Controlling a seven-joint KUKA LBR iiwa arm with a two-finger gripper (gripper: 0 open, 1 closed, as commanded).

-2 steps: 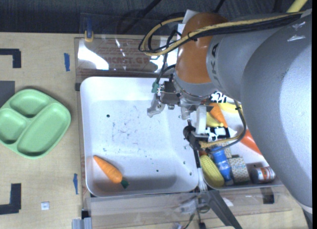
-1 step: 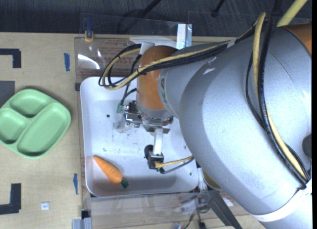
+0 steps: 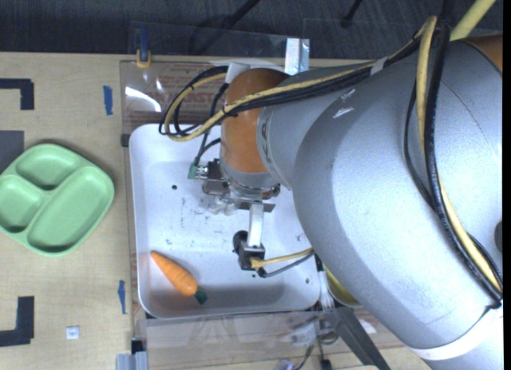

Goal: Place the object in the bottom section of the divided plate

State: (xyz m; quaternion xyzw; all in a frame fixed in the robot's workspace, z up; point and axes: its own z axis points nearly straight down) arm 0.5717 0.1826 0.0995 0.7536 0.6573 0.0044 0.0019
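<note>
Carrot [image 3: 174, 273] lies in the white bin's [image 3: 153, 170] corner, apart from our hand [image 3: 226, 199] (open or closed, we cannot tell), so the divided plate [image 3: 49, 249] likely awaits pickup.

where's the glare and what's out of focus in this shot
Camera view: glare streaks the clear sheet above the white bin; the grey arm near the lens looks soft; the carrot and green divided plate are sharp, evenly lit.

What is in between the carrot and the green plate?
In the camera view, just the left wall of the white bin and a strip of bare wooden bench separate the carrot from the green divided plate.
</note>
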